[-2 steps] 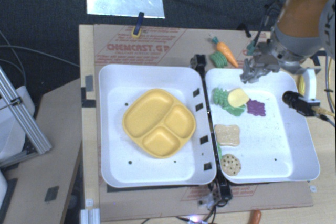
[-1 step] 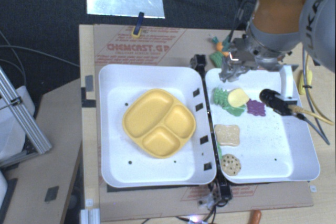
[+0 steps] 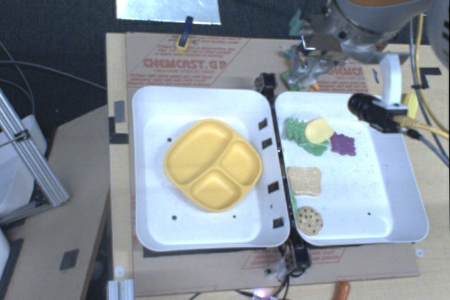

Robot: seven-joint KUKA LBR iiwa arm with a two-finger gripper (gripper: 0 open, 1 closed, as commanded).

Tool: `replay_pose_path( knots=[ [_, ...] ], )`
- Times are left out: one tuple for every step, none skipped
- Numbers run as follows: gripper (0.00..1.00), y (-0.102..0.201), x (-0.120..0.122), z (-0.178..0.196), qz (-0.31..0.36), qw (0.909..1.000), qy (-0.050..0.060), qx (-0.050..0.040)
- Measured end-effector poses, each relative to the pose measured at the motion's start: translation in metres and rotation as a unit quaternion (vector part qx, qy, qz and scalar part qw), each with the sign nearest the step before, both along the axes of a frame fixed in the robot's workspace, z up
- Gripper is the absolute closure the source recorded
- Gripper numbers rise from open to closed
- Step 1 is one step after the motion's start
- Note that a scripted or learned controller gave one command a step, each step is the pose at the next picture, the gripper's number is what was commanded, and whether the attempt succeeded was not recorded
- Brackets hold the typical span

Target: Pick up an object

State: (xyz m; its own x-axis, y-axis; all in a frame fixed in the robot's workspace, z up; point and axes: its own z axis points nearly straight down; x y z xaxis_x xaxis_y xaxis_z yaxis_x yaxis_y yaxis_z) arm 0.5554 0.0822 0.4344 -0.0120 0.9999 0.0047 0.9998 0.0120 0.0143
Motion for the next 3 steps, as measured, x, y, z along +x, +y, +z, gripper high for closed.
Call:
replay_pose_path(
  knots=[
    [1.00,0.016,-0.053,-0.004,-0.002,1.0000,0.006,-0.0015],
    [1.00,0.092,-0.038,-0.069,-0.001,1.0000,0.008,-0.0020],
    [1.00,0.156,-0.046,-0.142,-0.001,0.9999,0.010,-0.0024]
  ],
)
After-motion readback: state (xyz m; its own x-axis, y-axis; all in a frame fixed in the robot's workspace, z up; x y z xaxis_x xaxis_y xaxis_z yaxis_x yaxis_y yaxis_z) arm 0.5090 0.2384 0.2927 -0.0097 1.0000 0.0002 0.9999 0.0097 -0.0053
